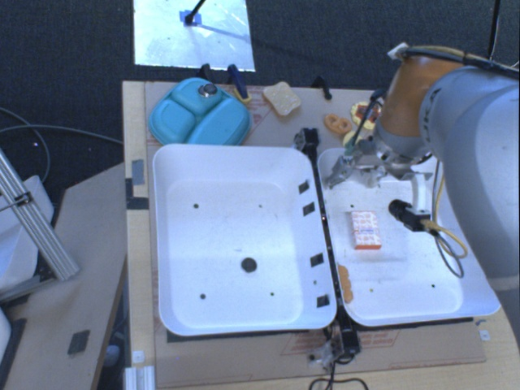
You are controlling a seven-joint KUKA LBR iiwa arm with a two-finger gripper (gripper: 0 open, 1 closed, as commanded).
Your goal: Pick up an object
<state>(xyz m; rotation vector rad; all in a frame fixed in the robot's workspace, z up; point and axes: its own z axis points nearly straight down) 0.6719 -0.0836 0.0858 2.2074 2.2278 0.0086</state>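
Note:
A small white and red box (366, 229) lies flat near the middle of the right bin (439, 299). A brown cookie-like piece (344, 283) rests against that bin's left wall. A small dark disc (249, 264) sits on the floor of the left bin (187, 299). My gripper (337, 173) hangs low over the far left corner of the right bin, tilted toward the divider, a short way behind and left of the box. Nothing shows in its grasp.
Behind the bins lie a blue lidded dish (199, 114), a toy bread slice (282, 98), a pretzel (337, 123) and a yellow and red item (363, 112). Black clips (313, 234) line the divider. My bulky grey arm (471, 136) overhangs the right bin's far right side.

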